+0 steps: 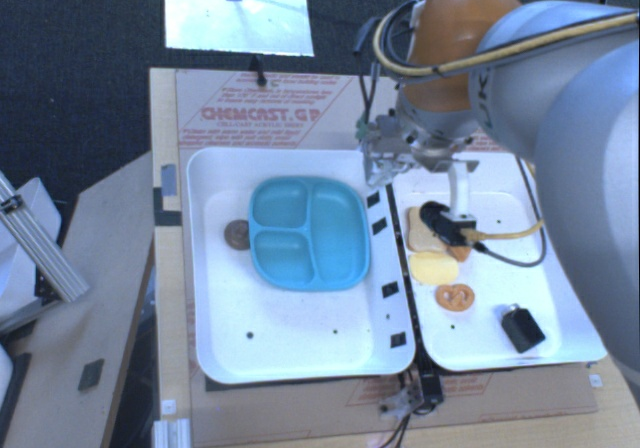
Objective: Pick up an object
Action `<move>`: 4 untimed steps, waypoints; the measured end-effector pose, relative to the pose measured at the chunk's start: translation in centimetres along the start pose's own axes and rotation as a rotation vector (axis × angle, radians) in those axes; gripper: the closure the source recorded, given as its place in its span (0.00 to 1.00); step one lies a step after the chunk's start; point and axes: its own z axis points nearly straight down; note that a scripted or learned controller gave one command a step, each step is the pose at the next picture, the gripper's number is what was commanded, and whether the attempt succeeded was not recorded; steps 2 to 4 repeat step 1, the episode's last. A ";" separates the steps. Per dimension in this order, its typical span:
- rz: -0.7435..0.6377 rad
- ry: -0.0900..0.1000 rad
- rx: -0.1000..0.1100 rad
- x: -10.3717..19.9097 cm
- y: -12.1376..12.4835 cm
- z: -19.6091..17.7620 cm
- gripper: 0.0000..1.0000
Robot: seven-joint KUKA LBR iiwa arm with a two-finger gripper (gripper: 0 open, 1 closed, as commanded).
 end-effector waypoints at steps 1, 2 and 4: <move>0.001 0.000 -0.001 4.6 -0.9 0.1 1.00; 0.001 0.000 -0.001 4.6 -0.9 0.1 1.00; 0.001 0.000 -0.001 4.6 -0.9 0.1 1.00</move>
